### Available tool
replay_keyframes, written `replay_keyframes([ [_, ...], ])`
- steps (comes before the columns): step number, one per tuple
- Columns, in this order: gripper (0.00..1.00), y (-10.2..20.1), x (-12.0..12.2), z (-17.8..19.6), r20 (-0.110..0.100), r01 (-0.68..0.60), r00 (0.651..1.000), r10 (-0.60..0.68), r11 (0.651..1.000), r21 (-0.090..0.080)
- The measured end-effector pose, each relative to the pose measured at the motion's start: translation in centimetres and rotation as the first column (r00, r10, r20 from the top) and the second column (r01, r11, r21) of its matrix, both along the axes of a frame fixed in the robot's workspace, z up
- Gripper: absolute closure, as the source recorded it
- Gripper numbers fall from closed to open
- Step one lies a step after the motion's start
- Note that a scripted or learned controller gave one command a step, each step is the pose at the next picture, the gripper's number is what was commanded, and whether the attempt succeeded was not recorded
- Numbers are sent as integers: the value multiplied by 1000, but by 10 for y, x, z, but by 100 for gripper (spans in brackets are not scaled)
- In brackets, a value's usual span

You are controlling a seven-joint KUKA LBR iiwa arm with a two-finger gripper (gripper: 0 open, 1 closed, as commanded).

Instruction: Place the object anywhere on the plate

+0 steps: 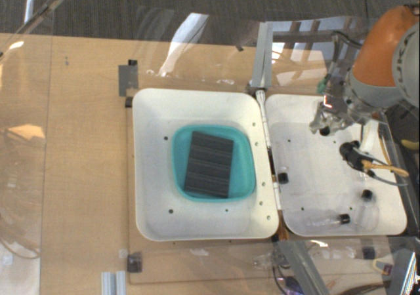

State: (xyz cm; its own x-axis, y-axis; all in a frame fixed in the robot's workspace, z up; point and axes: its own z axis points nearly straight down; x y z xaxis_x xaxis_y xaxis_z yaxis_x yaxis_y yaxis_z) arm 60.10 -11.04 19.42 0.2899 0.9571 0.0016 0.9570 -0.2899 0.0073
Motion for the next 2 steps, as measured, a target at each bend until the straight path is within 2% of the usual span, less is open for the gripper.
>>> replay_keyframes([
  [1, 100, 77, -49, 18, -2, -57, 998, 57, 998, 1],
  [2, 100, 149, -78, -10, -4, -126, 992, 126, 992, 2],
])
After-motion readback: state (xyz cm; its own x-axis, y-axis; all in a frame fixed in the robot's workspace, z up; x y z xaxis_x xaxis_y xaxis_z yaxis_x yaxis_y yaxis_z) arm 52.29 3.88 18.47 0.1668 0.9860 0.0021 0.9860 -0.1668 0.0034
